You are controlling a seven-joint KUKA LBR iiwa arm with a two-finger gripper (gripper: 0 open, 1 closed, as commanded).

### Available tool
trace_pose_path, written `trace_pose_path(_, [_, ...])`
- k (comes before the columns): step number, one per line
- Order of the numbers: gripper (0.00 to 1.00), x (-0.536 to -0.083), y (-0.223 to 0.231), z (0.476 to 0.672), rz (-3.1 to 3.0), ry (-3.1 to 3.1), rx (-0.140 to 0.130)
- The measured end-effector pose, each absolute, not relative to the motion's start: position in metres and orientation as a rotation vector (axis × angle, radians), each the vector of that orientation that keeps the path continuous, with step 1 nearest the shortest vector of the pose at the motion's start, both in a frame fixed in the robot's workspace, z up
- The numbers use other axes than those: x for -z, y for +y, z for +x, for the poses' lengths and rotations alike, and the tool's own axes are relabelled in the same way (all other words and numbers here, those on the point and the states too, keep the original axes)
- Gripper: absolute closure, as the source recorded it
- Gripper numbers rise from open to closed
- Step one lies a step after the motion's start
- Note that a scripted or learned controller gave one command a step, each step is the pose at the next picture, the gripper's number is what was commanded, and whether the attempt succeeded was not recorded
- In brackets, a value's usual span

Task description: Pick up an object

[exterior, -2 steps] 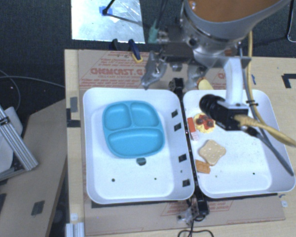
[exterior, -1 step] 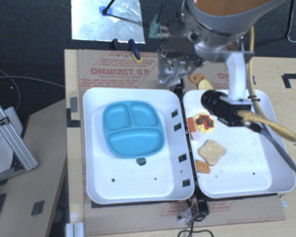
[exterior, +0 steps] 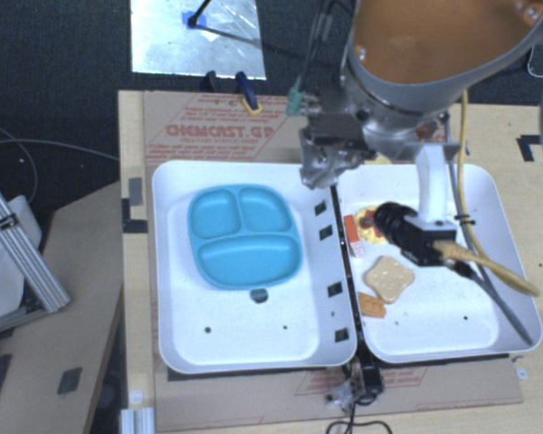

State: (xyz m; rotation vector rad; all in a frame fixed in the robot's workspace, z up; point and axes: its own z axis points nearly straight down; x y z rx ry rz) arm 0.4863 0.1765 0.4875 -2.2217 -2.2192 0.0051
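Hovering over the ridge between the two white bins, the hand (exterior: 324,172) sits at the far end of the dividing wall; whether it is released or clenched cannot be told at this angle. Nothing is visible beneath it.

Left bin (exterior: 176,333): a blue divided plate (exterior: 244,235), three compartments, lying flat; a small dark object (exterior: 259,295) just beside its near edge.

Right bin (exterior: 489,328): a tan toast-shaped piece (exterior: 389,278) near the centre, a small orange cracker-like piece (exterior: 372,306) just beside it toward the divider, a red and yellow item (exterior: 364,224) near the divider, partly hidden by a black fitting (exterior: 407,233). A yellow hose (exterior: 493,271) crosses the bin.

The tabletop (exterior: 208,125) bears printed cardboard.
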Motion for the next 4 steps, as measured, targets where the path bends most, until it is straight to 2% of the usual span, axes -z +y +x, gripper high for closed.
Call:
trace_pose_path(1, [1.00, -0.502, 0.178, 0.487, -2.218, -2.226, 0.007])
trace_pose_path(2, [1.00, -0.438, 0.192, 0.486, -2.216, -2.224, -0.005])
trace_pose_path(3, [1.00, -0.336, 0.140, 0.486, -2.224, -2.214, -0.014])
trace_pose_path(4, [1.00, -0.426, 0.172, 0.487, -2.217, -2.231, 0.017])
